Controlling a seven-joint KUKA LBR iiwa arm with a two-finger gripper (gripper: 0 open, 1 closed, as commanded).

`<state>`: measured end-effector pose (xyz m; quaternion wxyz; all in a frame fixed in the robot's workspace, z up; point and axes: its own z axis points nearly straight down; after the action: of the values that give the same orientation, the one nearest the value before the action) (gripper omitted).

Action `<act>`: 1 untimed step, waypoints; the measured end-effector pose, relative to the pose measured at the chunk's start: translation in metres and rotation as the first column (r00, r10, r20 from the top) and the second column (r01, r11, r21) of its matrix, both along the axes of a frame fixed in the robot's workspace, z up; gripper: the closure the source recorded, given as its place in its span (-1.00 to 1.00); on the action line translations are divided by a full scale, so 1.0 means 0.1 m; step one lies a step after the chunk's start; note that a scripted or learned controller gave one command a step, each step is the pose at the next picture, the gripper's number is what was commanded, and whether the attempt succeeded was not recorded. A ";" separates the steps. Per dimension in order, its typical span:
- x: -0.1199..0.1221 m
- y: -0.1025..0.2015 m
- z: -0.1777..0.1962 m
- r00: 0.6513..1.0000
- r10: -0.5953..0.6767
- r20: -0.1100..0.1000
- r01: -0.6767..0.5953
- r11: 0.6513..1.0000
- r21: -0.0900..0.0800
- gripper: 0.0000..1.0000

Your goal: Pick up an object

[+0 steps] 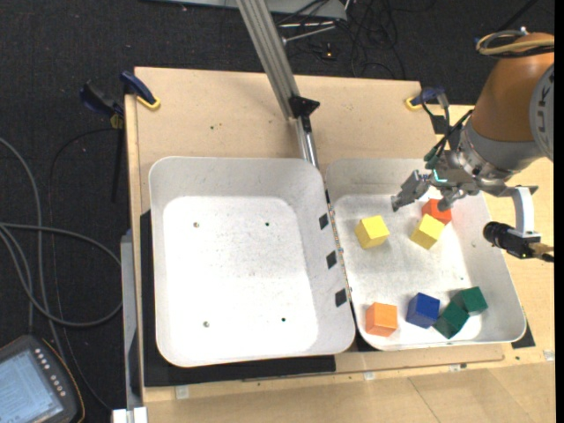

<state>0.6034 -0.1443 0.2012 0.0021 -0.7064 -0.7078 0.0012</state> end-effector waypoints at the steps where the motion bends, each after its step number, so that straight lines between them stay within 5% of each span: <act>1: 0.01 0.00 0.03 1.000 0.000 0.005 0.000 1.000 -0.001 -1.00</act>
<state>0.6043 -0.1445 0.2037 0.0000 -0.7064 -0.7078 0.0001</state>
